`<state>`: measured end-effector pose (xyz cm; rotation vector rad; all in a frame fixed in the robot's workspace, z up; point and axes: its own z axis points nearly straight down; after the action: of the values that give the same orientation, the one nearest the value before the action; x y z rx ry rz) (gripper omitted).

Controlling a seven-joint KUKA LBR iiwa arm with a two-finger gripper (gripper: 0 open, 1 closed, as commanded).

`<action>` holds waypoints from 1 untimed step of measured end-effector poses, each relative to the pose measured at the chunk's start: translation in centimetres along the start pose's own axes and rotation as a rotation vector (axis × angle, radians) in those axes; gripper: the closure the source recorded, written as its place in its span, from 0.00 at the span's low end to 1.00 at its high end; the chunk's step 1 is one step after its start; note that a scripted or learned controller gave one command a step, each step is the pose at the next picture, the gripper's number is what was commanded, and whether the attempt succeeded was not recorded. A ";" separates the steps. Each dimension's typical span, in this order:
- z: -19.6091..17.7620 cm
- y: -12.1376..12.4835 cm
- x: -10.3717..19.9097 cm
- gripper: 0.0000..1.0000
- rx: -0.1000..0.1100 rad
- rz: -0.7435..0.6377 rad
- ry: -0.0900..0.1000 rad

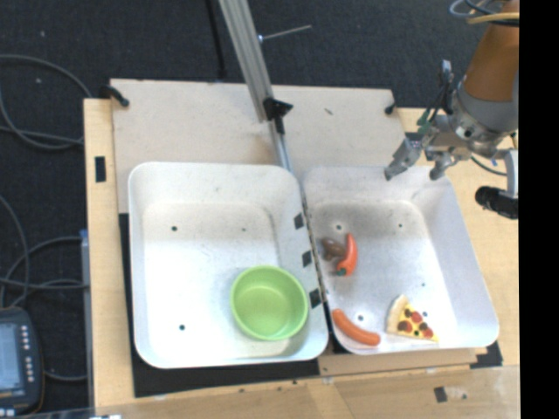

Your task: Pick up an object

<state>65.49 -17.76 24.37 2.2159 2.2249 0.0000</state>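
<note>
My gripper [417,166] hangs over the far rim of the right bin [454,234], fingers spread open with nothing between them. Below it in that bin lie an orange carrot-like piece [349,253] beside a small brown lump [333,250] near the left wall. A red sausage [355,327] rests at the near left corner. A pizza slice [410,319] sits near the front edge. In the left bin [175,199] a green bowl [269,301] stands upright at the near right corner.
A slanted aluminium post [249,55] rises from the bench behind the bins' shared wall. Cables lie on the dark floor at left. The bench's wooden board [201,120] stretches behind both bins.
</note>
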 end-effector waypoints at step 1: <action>0.0 0.0 0.0 0.00 0.001 0.000 -0.001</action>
<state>65.47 -17.81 24.38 2.2150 2.2250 -0.0022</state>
